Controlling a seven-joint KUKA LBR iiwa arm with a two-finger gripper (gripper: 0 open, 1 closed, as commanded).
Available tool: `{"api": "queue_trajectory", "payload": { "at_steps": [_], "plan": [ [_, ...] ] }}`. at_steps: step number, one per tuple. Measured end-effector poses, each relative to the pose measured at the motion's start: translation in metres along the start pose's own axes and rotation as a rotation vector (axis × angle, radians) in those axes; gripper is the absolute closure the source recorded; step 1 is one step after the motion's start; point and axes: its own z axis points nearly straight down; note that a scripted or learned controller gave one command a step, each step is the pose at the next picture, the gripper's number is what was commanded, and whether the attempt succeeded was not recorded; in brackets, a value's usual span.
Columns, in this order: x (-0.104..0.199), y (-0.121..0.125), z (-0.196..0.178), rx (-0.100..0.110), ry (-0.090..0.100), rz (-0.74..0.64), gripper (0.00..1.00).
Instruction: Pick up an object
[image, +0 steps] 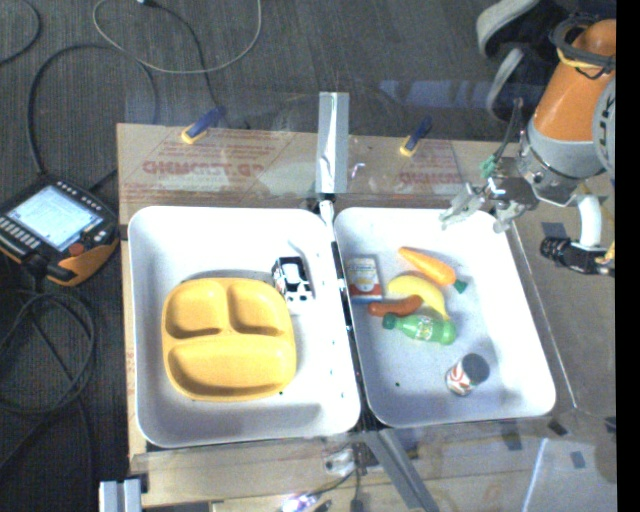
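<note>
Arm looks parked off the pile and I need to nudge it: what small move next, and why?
Probably bring the gripper down-left over the orange plastic carrot. The gripper sits at the right white bin's far edge, above the cluster, and the carrot is the nearest item, lying on top of the yellow banana with open bin floor beside it.
</note>
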Motion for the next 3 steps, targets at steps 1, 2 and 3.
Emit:
{"api": "queue_trajectory", "payload": {
  "at_steps": [1, 2, 3],
  "plan": [
    [0.013, -0.008, 0.139, -0.002, -0.006, 0.088, 0.0],
    [0.013, -0.01, 0.134, 0.007, -0.004, 0.087, 1.0],
    [0.02, -0.039, 0.013, 0.0, -0.005, 0.346, 1.0]
  ]
}}
